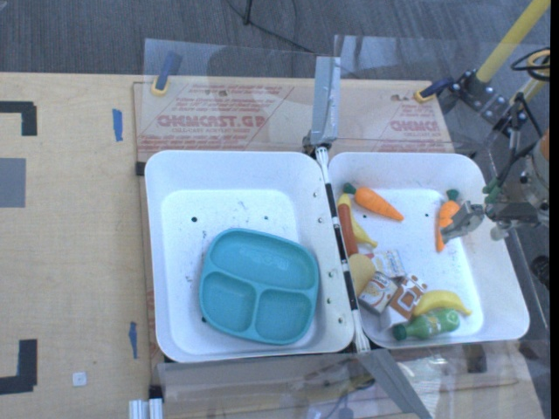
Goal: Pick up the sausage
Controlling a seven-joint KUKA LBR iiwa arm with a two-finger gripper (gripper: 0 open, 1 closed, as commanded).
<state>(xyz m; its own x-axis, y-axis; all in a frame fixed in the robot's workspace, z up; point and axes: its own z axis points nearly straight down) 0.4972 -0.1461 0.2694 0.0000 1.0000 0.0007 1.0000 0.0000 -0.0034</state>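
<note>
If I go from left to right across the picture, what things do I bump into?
Blue tray → sausage → big carrot → banana → small carrot → end effector.

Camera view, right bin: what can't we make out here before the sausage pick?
- Gripper: small and blurred at the right bin's edge; finger state unreadable.
- Sausage: lies along the bin's left wall; its lower end merges with the yellow items beside it, so touching or apart is unclear.
- Small cartons: print too small to read.
- Carrot by the gripper: partly covered by the fingers; contact unclear.
</note>
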